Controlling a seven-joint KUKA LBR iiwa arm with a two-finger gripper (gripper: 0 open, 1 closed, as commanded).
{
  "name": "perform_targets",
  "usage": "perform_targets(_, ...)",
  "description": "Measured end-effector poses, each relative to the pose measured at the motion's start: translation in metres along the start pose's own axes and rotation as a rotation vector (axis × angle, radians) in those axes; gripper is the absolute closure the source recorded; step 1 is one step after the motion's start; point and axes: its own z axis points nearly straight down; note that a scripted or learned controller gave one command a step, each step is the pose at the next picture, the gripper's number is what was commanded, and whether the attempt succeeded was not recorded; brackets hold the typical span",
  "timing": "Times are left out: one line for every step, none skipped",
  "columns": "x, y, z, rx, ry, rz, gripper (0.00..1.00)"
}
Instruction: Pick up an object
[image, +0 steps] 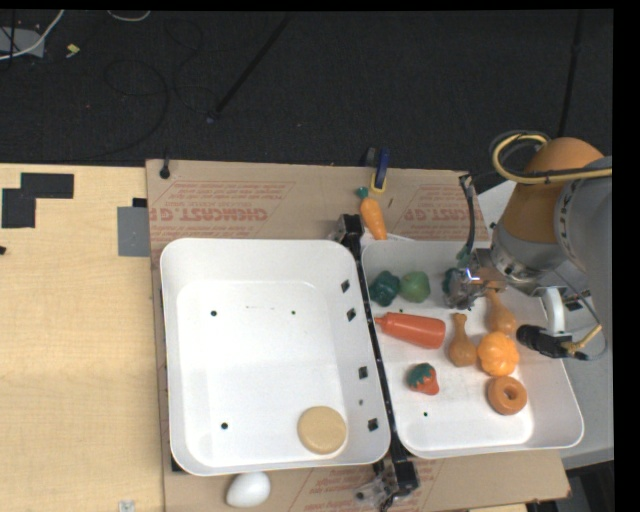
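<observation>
You can read red printing on the brown cardboard sheet (262, 205) under the two bins, along its far edge. It appears upside down and mirrored, roughly "CHEMCREST". More red print at the near edge is too small to read.

Right bin (560, 425) holds most items: dark green lump (384, 289) touching a lighter green one (415, 287) near top; orange-red carrot (410, 328) lying crosswise at the left wall; small red-and-green strawberry (423, 377) below it; tan gourd shape (460, 343), orange pumpkin (498, 353) & brown doughnut (507, 395) clustered at right. Left bin (200, 420): one tan round disc (322, 429), lower right corner.
</observation>
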Motion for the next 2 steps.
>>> perform_targets(0.004, -0.008, -0.001, -0.005, 0.000, 0.003, 1.00)
perform_targets(0.015, -0.001, 0.001, 0.005, 0.000, 0.001, 1.00)
